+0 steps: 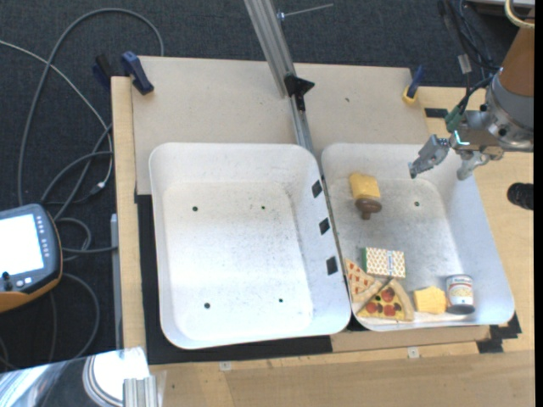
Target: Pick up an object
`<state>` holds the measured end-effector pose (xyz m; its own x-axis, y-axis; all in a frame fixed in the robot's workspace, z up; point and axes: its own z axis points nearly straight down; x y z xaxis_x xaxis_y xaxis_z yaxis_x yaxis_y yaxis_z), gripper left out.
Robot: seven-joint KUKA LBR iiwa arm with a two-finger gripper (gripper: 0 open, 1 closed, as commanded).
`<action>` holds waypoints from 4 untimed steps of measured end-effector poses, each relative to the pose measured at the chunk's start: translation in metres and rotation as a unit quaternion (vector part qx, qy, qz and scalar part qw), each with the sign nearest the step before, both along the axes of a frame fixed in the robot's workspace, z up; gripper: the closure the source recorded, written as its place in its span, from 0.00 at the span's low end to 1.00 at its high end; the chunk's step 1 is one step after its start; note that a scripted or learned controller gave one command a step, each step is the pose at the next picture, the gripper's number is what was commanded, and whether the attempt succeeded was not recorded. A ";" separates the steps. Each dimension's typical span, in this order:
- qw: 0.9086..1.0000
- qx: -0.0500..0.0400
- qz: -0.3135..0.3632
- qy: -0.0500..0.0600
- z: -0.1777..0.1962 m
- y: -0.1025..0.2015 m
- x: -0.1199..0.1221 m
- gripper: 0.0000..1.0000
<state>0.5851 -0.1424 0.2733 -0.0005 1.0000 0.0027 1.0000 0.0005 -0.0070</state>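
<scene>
The gripper [447, 164] hovered with fingers apart and holding nothing over the right bin's [475, 227] far edge — the approach step — while 5 candidates lay below, the yellow block [365, 186] nearest, so the next move called for a descent over 1 of them.

The gripper [445, 161] hangs with fingers spread and bare at two o'clock over the right bin [475, 227]. A yellow block [365, 186] lies mid-bin; pizza slice [379, 295] and small can [460, 292] sit near five o'clock.
</scene>
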 end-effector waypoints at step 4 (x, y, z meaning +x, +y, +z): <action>1.000 0.000 0.000 0.000 -0.129 0.012 0.003 0.00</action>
<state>0.5885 -0.1303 0.1441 -0.0003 1.0000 0.0025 1.0000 0.0004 -0.0072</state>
